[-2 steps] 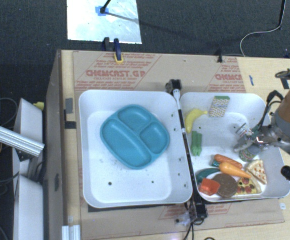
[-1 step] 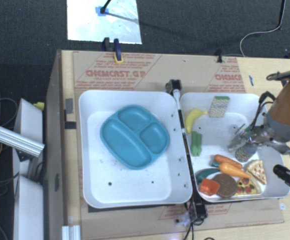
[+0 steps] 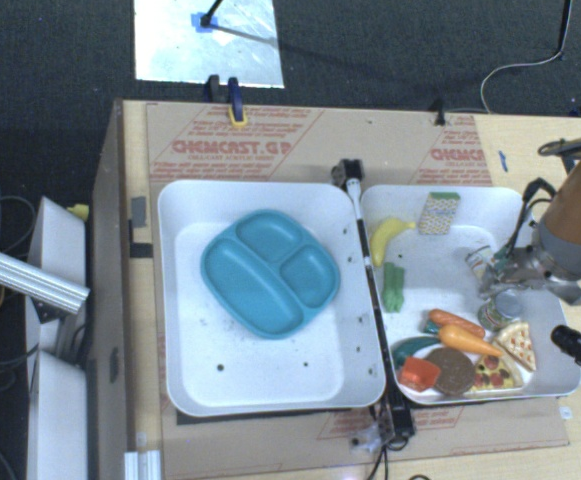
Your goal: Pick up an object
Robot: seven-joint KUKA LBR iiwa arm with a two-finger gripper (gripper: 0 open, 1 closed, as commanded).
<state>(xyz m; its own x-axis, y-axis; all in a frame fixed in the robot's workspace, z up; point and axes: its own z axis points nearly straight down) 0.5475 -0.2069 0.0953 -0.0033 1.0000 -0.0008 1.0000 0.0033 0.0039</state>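
On the tabletop (image 3: 270,138) sit two white bins; the left bin (image 3: 185,368) holds a blue divided plate (image 3: 270,273). The right bin (image 3: 440,253) crowds banana (image 3: 388,236), green piece (image 3: 395,288), carrot (image 3: 467,338) and pizza slice (image 3: 518,346) around the jaws (image 3: 498,286), whose state I cannot tell.

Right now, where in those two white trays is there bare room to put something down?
Left tray: bare floor all round the blue plate, widest along its near edge. Right tray: an open patch between banana and arm; crowded near the carrot and pizza slice.
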